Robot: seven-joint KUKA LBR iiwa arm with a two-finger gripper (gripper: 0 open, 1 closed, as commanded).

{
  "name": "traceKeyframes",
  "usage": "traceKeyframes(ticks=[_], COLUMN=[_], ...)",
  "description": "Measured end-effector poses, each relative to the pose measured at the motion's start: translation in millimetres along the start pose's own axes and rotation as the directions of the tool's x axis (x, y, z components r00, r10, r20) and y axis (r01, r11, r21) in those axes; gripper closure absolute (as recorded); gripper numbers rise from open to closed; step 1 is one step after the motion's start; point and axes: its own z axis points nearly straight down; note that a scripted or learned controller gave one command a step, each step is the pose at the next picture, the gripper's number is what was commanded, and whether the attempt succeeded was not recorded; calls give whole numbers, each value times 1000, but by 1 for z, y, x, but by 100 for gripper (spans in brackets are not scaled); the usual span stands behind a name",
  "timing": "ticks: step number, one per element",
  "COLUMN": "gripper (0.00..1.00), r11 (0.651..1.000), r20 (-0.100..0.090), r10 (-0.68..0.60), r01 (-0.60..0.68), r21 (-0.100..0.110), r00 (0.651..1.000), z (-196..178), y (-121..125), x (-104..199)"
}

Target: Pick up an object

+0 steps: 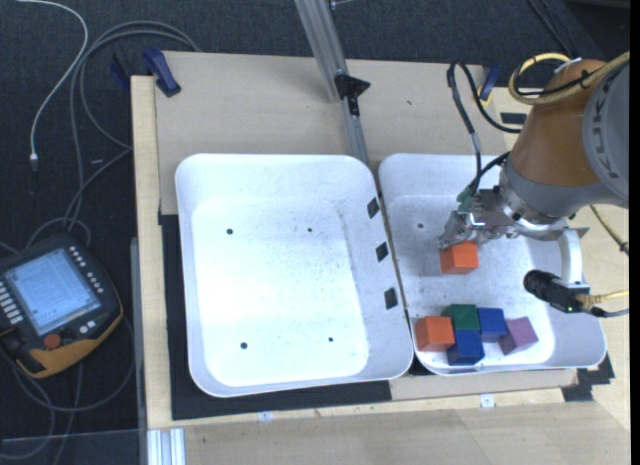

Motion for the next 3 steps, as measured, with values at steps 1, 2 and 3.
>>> traceKeyframes(ticks=[1,2,3], gripper=[100,100,100], r11=[1000,1000,1000], r20=[-3,-2,0], r10=[-1,-2,1], r01=[1,2,-1], r21=[5,6,3], r00=[1000,1000,1000], z=[-43,-40,-40], y=[-35,-33,2], x=[72,145,191])
